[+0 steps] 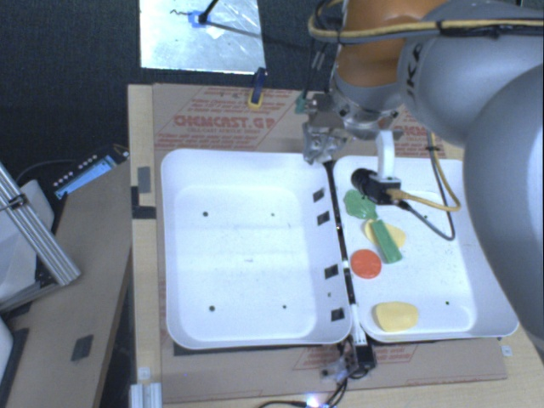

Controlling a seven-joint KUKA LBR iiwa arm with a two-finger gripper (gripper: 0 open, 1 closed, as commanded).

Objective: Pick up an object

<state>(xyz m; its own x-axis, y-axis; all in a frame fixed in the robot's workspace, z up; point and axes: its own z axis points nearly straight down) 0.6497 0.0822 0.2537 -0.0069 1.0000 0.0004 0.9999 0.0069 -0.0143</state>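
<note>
— Four small pieces lie in the right bin (450, 313): a green leaf-shaped piece (357, 204), a green stick (388, 242) lying across a pale yellow piece, an orange disc (366, 263) and a yellow lump (396, 316).

— Which would you take?

— The orange disc, just beside the divider between the bins. It looks light, stiff and thin, probably slick plastic, so I'd pinch it across its rim.

— And the gripper (320, 149)?

— It hangs over the divider's far end, well beyond the disc. Whether it is apart or together, I cannot tell.

— Left of the divider?

— The left bin (183, 177).
</note>
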